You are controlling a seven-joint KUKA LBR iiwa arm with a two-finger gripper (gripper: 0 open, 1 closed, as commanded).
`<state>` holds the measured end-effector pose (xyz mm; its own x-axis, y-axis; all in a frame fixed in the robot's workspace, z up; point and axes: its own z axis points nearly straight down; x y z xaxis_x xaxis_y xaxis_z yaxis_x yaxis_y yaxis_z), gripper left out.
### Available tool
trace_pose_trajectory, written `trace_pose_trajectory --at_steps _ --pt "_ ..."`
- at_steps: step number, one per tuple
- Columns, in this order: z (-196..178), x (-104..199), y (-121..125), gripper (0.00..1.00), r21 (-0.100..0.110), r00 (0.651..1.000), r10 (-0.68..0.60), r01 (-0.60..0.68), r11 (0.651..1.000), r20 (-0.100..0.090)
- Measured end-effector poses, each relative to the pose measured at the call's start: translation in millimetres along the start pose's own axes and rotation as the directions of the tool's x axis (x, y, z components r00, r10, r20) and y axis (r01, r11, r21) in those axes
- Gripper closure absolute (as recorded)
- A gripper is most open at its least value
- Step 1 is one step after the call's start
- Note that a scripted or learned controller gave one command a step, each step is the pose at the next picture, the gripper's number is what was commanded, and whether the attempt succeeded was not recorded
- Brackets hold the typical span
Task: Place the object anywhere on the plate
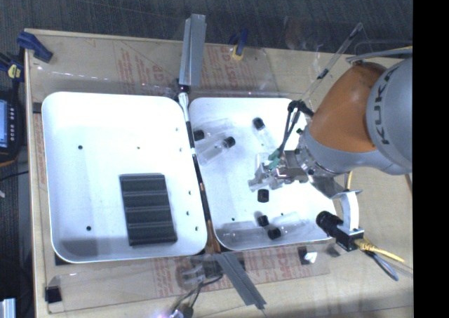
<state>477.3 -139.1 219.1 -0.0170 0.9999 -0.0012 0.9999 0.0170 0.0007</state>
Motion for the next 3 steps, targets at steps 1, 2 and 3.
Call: trace_pose_trajectory --at_steps 1,2,3 --pt "2 73 29 1.0 0.003 0.997 0.081 -0.081 0.997 -0.001" --pt "-24 150 2 1.0 0.004 0.973 0.232 -0.232 0.973 -0.001" --pt "8 211 92 1.0 0.008 0.934 0.358 -0.358 0.934 0.002"
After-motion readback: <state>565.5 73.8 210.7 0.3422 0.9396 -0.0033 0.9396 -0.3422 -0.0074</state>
